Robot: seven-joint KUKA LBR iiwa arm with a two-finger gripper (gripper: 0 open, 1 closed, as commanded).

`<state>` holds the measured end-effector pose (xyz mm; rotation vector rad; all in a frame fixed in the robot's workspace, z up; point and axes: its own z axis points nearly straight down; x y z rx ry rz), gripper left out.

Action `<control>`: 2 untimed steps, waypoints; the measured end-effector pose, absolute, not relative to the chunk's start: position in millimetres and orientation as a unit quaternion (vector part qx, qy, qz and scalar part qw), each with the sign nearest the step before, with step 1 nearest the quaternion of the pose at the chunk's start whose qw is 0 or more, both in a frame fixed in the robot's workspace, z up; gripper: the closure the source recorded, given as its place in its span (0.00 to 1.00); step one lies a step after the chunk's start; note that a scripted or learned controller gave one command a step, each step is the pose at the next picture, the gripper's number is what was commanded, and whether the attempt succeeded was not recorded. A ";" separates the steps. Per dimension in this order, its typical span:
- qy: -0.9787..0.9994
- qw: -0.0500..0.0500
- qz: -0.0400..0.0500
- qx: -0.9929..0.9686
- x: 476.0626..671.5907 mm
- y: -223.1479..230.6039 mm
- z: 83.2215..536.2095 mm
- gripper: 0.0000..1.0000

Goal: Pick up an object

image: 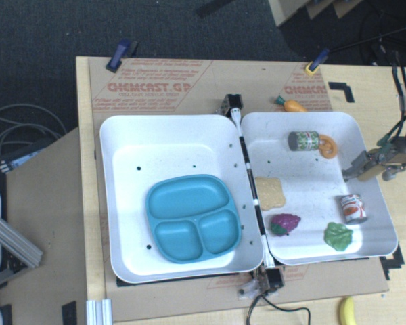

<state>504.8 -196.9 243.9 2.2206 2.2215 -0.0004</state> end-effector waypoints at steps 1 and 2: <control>0.707 0.000 0.001 0.707 503.6 -220.6 96.8 0.00; 0.707 0.003 0.001 0.707 504.7 -221.4 107.7 1.00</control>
